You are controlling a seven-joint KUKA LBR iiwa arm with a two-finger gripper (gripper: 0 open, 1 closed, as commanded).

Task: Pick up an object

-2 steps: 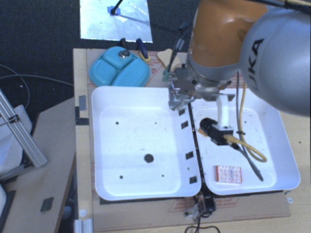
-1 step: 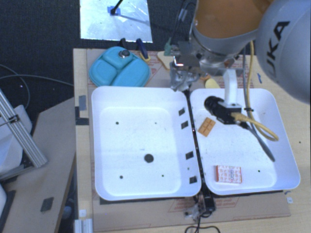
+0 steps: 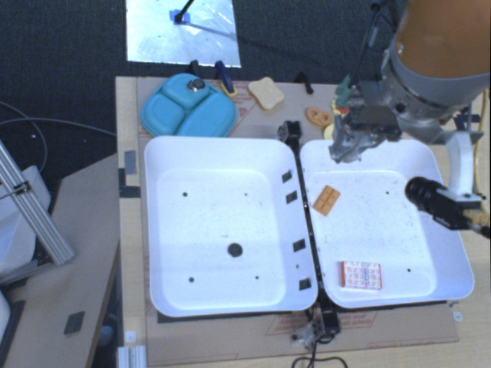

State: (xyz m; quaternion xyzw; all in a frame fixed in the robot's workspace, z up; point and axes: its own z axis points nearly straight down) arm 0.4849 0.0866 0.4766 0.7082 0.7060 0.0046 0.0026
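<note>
1. Two white bins sit side by side on the desk (image 3: 134,297); the right bin (image 3: 453,278) holds a small orange waffle (image 3: 327,200) near its left wall and a red-and-white card (image 3: 360,274) toward its front. A dark disc (image 3: 235,249) lies in the left bin (image 3: 165,294).
2. The end effector (image 3: 347,150) hangs over the back left of the right bin, above and behind the waffle, apart from it. Whether it is released or clenched I cannot tell from this angle; nothing shows in its grip.
3. Risk: the waffle is thin and flat, so a descent that stops short would likely close on air.
4. Risk: the waffle lies close to the divider between the bins; a slightly leftward approach could strike the wall or nudge the piece aside.
5. Risk: the card looks flatter still, and would probably slide rather than lift.
</note>
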